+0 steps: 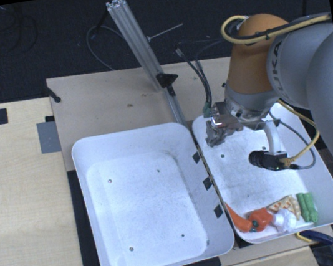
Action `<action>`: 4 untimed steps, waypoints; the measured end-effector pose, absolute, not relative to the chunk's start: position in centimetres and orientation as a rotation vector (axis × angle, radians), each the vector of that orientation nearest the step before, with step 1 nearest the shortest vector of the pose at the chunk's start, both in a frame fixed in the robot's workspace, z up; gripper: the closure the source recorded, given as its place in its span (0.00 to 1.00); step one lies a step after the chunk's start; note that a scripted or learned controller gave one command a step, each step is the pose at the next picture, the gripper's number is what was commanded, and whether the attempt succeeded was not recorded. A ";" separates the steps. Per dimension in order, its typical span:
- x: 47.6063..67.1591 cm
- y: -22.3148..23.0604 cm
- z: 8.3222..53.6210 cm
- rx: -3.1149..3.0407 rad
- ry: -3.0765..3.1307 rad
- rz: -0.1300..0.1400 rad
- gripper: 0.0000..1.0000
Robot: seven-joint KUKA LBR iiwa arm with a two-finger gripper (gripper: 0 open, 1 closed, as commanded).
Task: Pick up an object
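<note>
My gripper (pixel 216 132) hangs over the far left part of the right bin (pixel 331 212), near the divider between the bins. Its metal fingers point down at bare bin floor, and I see nothing between them. Several objects lie along the near edge of the right bin: an orange carrot-like piece (pixel 236 218), a red piece (pixel 261 215), a tan cracker-like piece (pixel 284 205), a white piece (pixel 283 221) and a green piece (pixel 307 207). They are well nearer the camera than the gripper.
The left bin (pixel 91 173) stands beside the right one. A slanted aluminium bar (pixel 139 42) rises behind the bins. A black cable fitting (pixel 266 159) hangs off the wrist over the right bin. The grey arm covers the bin's far right.
</note>
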State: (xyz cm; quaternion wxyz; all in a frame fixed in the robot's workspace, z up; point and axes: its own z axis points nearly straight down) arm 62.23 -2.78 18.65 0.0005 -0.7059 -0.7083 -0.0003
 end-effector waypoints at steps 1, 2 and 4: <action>59.3 -6.1 18.7 -2.224 -2.219 0.002 1.00; 60.1 0.8 21.0 -2.216 -2.227 -0.003 1.00; 55.1 -14.8 14.6 -2.226 -2.212 0.008 1.00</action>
